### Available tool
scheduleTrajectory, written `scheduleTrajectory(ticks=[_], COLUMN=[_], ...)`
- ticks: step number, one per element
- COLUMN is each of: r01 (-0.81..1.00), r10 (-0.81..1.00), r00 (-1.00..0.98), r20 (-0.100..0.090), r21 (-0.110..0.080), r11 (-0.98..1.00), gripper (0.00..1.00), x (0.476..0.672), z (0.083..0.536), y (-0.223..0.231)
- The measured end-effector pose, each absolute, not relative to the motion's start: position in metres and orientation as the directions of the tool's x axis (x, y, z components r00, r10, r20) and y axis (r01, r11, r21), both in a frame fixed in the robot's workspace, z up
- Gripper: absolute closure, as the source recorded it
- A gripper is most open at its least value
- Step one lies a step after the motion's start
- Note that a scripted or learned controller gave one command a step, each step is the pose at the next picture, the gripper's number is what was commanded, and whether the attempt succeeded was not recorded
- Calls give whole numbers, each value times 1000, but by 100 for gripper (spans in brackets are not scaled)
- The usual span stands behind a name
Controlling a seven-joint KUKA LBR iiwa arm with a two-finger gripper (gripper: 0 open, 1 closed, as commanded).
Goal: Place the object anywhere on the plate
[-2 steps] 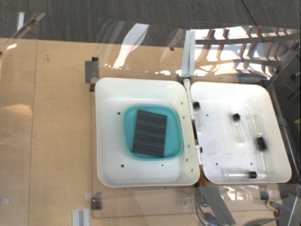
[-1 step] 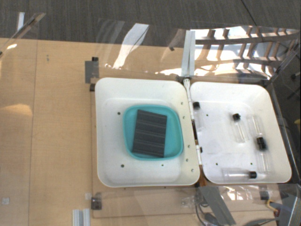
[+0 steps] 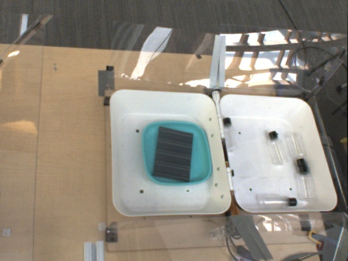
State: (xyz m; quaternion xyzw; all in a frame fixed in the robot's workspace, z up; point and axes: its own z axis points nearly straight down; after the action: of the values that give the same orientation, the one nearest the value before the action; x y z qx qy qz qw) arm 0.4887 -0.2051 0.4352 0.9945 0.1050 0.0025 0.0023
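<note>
The pale wooden worktop [image 3: 54, 145] takes up most of the scene, with two shallow white bins sitting on it side by side, their inner rims touching. The left bin [image 3: 125, 194] holds a teal plate [image 3: 149, 156] with rounded corners, set roughly in the middle of the bin floor. The task's thing, a dark grey rectangular block [image 3: 173, 154] with ridges running across its top, lies flat on that plate, tilted slightly from the bin's edges and wholly inside the plate's rim. The right bin [image 3: 250, 113] carries three clear tubes with black caps, all well apart from the plate: one upright-lying tube [image 3: 277, 147] near the middle, a longer one [image 3: 303, 167] closer to the right wall, and one [image 3: 274, 202] lying along the near wall. A small black piece [image 3: 227, 122] sits by this bin's left rim. Whether the tool is open or closed cannot be told.
</note>
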Motion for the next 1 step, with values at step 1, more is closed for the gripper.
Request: scheduleTrajectory(ticks=[1], r01=[209], r10=[209], r00=[978], r20=[5], r21=[5], r11=[-978], gripper=[0], x=[489], z=[435], y=[-205])
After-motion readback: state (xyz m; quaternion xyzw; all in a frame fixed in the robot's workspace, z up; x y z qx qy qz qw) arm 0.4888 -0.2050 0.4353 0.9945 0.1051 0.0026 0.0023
